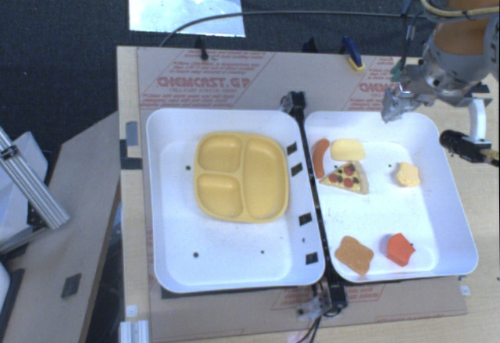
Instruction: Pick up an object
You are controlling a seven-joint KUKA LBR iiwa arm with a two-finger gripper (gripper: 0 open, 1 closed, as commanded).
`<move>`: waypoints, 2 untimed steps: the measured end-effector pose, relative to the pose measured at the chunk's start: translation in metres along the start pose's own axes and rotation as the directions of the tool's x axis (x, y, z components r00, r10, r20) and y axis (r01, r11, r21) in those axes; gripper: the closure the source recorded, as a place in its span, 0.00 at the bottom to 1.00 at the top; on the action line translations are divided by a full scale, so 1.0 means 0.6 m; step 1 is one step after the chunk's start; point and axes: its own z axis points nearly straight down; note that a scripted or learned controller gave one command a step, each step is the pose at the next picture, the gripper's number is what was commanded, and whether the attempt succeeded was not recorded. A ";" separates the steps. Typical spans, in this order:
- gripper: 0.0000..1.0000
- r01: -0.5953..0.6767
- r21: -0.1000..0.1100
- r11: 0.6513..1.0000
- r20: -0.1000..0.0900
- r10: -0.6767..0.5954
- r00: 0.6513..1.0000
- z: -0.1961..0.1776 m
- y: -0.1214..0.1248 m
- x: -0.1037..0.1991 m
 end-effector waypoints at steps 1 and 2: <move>1.00 0.004 0.006 1.000 -0.002 -0.004 1.000 -0.005 -0.042 0.092; 1.00 0.003 0.007 1.000 -0.002 -0.003 1.000 -0.003 -0.077 0.155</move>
